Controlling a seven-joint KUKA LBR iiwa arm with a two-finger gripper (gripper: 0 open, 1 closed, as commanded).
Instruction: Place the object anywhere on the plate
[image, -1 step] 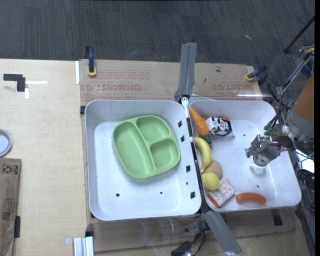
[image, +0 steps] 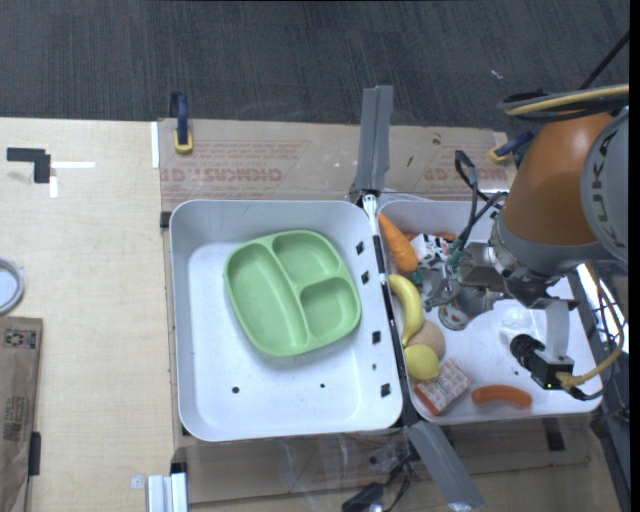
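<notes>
The arm is bent down into the right bin (image: 585, 405), pincer (image: 447, 292) low beside the banana (image: 406, 303); whether it's open or closed can't be told, too much clutter. The carrot (image: 398, 244) is partly hidden. A smooth green three-compartment plate (image: 292, 291) is seen tilted in the left bin (image: 200, 380).

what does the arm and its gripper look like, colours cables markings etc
The arm is a bulky rounded body with a broad orange band above a grey wrist section; part of a dark letter marking shows at its right edge. Black cables loop around the wrist, and a yellow cable runs along the top. The gripper is a cluttered metallic grey assembly. A black module with a small green light hangs below.
</notes>
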